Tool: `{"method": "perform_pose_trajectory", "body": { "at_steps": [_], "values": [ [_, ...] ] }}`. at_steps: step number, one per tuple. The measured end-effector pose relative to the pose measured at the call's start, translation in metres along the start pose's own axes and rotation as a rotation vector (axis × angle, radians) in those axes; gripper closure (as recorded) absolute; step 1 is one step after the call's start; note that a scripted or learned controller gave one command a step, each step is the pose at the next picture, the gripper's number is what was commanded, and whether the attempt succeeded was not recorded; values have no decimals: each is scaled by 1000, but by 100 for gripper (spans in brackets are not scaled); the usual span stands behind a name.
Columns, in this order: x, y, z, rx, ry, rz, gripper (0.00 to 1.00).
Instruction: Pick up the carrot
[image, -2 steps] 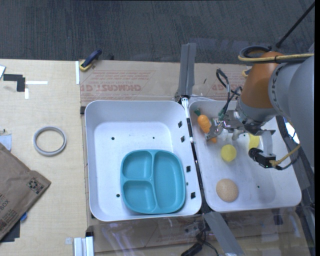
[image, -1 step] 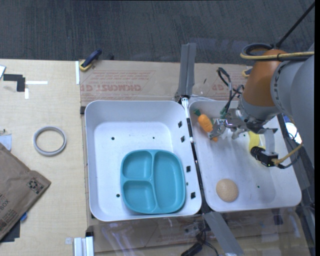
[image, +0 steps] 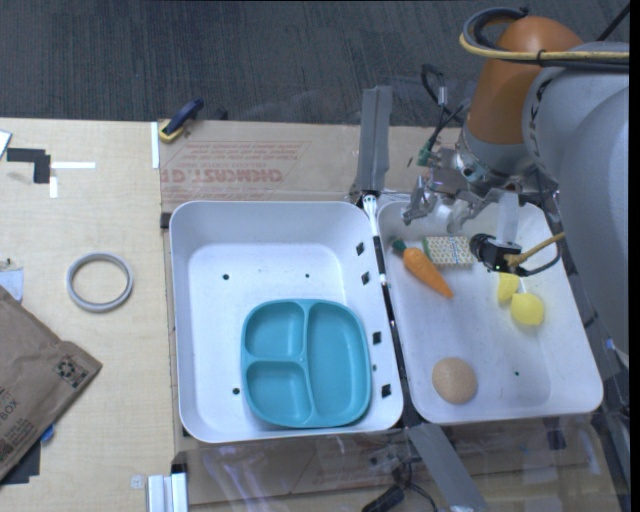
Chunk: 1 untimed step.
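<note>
In the glossy white right bin (image: 560, 390), the tapered orange carrot (image: 427, 272) lies below the gripper (image: 440, 208), whose state I cannot tell.

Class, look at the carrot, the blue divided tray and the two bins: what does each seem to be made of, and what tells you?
Carrot: probably moulded plastic, a toy; uniform orange, smooth, green tip.
Blue divided tray: likely plastic; even turquoise colour, rounded moulded compartments, slight sheen.
Bins, left and right: seemingly white plastic; thin rounded rims, smooth finish.

Orange carrot (image: 427, 272), green tip – teal tray (image: 305, 363) – yellow lemon (image: 527, 310), white bins (image: 200, 330).
</note>
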<state>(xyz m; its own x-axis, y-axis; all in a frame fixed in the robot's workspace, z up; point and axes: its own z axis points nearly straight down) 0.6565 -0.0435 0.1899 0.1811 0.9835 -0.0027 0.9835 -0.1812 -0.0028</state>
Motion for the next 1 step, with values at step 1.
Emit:
{"method": "perform_pose_trajectory", "body": {
  "at_steps": [1],
  "values": [
    [0, 0, 0, 1, 0, 0, 0]
  ]
}}
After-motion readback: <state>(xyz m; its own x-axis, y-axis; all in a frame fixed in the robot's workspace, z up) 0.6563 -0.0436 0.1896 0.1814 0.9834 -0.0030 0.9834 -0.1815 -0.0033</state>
